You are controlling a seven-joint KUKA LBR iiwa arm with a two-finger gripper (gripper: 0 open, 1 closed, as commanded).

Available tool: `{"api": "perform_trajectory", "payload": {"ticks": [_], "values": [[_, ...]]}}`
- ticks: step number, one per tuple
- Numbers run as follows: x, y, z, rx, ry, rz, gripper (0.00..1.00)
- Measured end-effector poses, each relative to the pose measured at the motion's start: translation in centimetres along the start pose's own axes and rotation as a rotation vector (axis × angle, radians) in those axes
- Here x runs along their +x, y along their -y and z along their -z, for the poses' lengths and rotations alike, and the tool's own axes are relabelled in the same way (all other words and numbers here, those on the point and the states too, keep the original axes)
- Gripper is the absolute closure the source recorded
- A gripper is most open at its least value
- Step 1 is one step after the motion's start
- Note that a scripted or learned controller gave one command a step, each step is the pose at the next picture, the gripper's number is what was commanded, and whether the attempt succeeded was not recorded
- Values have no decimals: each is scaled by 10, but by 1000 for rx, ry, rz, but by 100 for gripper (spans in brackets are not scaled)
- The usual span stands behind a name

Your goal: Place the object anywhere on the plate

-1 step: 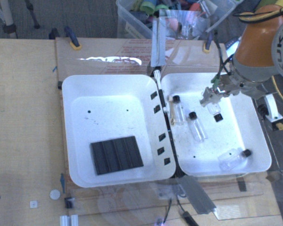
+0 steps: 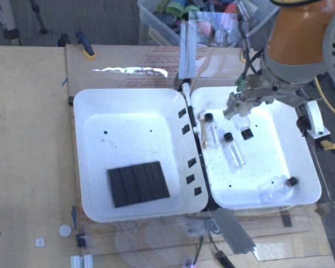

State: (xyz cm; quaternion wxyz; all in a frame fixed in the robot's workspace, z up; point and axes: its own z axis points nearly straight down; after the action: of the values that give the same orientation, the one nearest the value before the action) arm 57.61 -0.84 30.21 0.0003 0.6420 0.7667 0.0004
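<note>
Progress: nothing placed yet. Hand is poised over the right bin; grip state cannot be told. Clear bottles lie just below it; dark plate sits far left, untouched.

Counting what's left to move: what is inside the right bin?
The right bin holds three clear bottles with black caps: two near its left side and one at the near right corner. The claw hangs over it, hiding whatever lies beneath.
</note>
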Motion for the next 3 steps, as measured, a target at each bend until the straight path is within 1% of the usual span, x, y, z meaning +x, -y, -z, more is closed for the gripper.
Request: {"api": "perform_trajectory", "payload": {"ticks": [1, 2, 3], "values": [[83, -18, 6, -2, 1, 74, 100], [162, -36, -30, 4, -1, 168, 100], [166, -81, -49, -2, 0, 253, 100]]}}
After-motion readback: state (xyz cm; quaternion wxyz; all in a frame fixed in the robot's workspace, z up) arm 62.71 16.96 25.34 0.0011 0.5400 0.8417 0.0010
